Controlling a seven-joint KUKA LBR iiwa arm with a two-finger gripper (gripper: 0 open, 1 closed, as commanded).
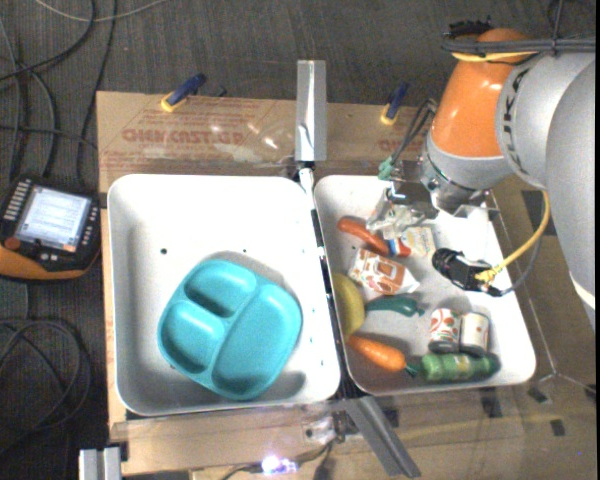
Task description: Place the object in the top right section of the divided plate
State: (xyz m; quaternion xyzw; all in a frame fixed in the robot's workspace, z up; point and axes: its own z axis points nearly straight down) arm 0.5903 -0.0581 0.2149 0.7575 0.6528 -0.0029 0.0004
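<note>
Camera view showed the gripper [405,206] low in the right bin [515,363], by a toy sausage [363,232] and a crinkly packet [412,236] — I could not tell if it was open or shut. The object was likely the sausage: light, smooth, maybe slippery — best pinched across its middle. The blue divided plate [230,330] sat in the left bin [140,228].

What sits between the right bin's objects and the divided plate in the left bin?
Just the two bins' adjoining walls. The teal divided plate lies in the left bin with bare sections; the gripper is over the right bin's far end, above the clutter.
</note>
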